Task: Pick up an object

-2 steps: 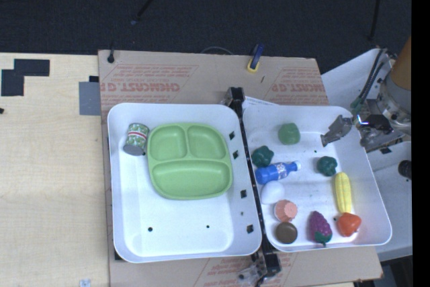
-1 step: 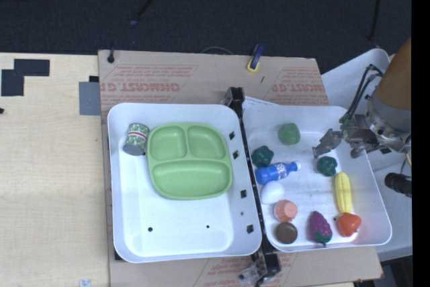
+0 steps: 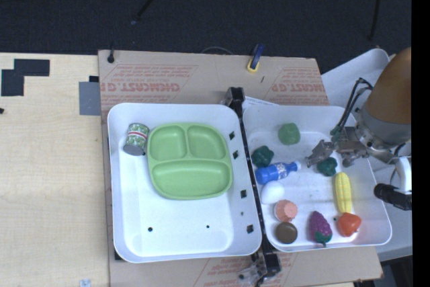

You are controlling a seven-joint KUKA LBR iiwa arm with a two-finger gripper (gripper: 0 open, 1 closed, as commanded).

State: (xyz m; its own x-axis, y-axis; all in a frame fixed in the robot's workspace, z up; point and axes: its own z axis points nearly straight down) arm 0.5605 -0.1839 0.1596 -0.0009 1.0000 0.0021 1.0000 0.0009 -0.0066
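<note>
My gripper (image 3: 331, 156) hangs low over the right side of the right bin (image 3: 306, 247), on the grey arm that enters from the right. Its fingers (image 3: 314, 158) look spread, so it is open. A small dark green object (image 3: 327, 167) lies on the bin floor just under and between them, not lifted. A yellow corn cob (image 3: 343, 193) lies just in front of it. A blue bottle (image 3: 275, 173) lies to its left, and a light green ball (image 3: 289, 134) sits further back.
The right bin also holds a dark green piece (image 3: 262, 156), a white item (image 3: 272, 193), a pink round (image 3: 285, 210), a brown round (image 3: 287, 232), a purple eggplant (image 3: 320, 226) and a red tomato (image 3: 348, 224). In the left bin (image 3: 175, 238) are a green divided plate (image 3: 189, 161) and a can (image 3: 136, 138).
</note>
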